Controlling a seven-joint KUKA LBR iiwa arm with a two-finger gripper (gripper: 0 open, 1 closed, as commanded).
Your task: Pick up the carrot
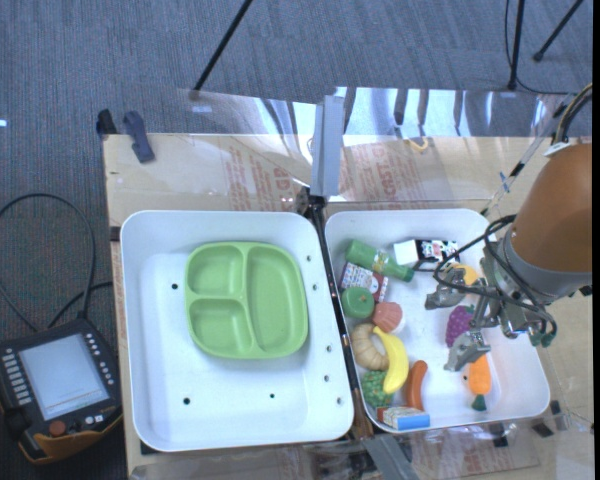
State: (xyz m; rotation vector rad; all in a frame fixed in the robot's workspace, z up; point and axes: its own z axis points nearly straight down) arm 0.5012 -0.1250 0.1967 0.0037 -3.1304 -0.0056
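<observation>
The carrot (479,376) lay in the right bin (525,393), near its front right corner, orange body pointing back and its green top toward the front wall. It sat by itself on bare white floor, a little apart from the crowd of play food, which should leave room for fingers on either side.

The gripper (469,350) hung just behind and to the left of it, with 1 finger tip close to the carrot's upper end. Its fingers looked spread, with nothing between them; the carrot was not held. Judging by that, the claw was lined up for a descent, though it seemed set slightly off the carrot's middle and might need a small shift toward the front right.

A bunch of purple grapes (459,323) sat just behind the gripper, partly hidden by it. To the left lay a sausage (417,383), a banana (392,348) and a green bottle (377,259), all clustered along the bin's left half.

The left bin (155,408) carried a green 3-part plate (246,299), well apart from the work. The arm (555,218) reached in from the right, its orange band above the wrist.
</observation>
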